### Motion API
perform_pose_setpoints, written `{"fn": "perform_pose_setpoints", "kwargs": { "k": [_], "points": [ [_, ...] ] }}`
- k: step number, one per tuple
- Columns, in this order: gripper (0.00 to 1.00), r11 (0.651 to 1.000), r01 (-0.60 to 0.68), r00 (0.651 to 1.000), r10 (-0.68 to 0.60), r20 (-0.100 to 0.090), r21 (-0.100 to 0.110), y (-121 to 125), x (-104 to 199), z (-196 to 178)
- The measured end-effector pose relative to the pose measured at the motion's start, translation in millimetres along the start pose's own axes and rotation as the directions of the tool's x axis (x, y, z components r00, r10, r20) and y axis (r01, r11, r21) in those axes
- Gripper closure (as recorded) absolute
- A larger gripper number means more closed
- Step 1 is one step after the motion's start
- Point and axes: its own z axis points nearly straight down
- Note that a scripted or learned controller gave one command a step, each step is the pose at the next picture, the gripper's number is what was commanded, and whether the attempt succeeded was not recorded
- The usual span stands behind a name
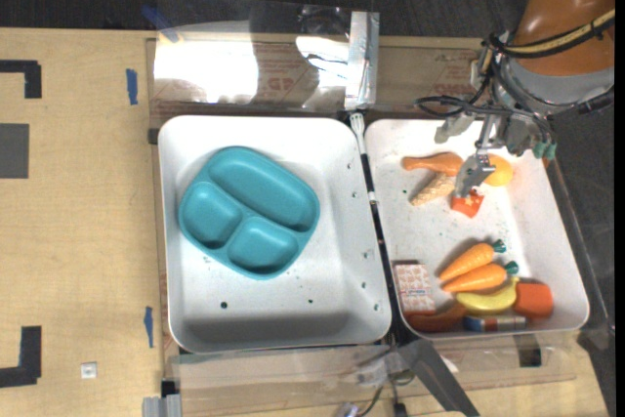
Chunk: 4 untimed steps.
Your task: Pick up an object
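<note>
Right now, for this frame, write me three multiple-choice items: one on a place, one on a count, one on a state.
1. Where is the teal divided plate?
A. in the left bin
B. in the right bin
C. on the bench outside both bins

2. How many carrots lie in the right bin?
A. none
B. two
C. five

3. Where is the end effector?
A. over the right bin
B. over the left bin
C. away from both bins

Answers:
1. A, the plate sits in the left bin.
2. B, two lie side by side.
3. A, it hangs by the small orange block.
</note>
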Motion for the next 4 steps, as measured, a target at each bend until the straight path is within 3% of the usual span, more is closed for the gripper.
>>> {"fn": "perform_pose_setpoints", "kwargs": {
  "k": [1, 2, 3, 4],
  "points": [
    [0.0, 0.996, -0.088, 0.996, 0.088, -0.01, -0.001, -12.5, 71.6, 83.0],
    [0.0, 0.99, -0.138, 0.99, 0.138, 0.007, 0.0, -46.1, 123.2, 141.6],
    [1.0, 0.991, -0.135, 0.991, 0.135, 0.022, 0.002, -45.5, 118.4, 128.3],
    [1.0, 0.984, -0.179, 0.984, 0.179, 0.009, -0.002, 21.8, 116.6, -6.1]
  ]
}}
